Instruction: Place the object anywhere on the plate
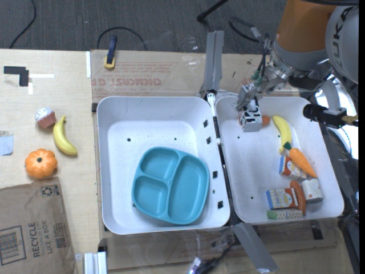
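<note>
Presently one gripper [250, 119], open or closed I cannot tell, hangs over the right bin [251, 170] near one banana [282, 129]; one plate [171, 184] lies in the left bin [120, 153].

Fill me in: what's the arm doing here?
The grey KUKA arm's gripper is in the right white bin, near its back left corner, beside a small orange item. The blue three-compartment plastic plate sits in the left white bin with nothing on it. No placement yet.
</note>
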Motion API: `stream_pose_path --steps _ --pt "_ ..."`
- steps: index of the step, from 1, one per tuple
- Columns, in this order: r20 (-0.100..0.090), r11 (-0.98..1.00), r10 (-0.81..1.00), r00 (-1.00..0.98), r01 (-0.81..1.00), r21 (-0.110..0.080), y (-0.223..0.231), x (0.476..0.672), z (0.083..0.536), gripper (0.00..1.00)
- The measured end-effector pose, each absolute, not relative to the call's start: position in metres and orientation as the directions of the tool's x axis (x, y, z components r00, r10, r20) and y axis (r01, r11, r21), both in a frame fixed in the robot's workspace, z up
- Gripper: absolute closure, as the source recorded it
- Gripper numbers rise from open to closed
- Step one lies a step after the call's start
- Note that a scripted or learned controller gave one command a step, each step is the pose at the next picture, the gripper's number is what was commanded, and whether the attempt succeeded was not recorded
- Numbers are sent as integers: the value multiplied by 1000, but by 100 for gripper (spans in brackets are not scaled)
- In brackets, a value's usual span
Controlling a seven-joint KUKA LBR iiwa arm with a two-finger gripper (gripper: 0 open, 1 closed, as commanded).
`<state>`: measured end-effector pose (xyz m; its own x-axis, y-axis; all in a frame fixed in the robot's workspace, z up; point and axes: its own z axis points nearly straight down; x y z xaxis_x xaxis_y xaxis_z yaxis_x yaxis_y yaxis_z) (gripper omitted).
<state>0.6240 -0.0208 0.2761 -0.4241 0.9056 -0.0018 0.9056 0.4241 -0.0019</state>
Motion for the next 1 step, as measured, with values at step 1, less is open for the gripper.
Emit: stream_pose_path --steps 1 --pt "-2 543 840 -543 840 -1 -4 599 307 100"
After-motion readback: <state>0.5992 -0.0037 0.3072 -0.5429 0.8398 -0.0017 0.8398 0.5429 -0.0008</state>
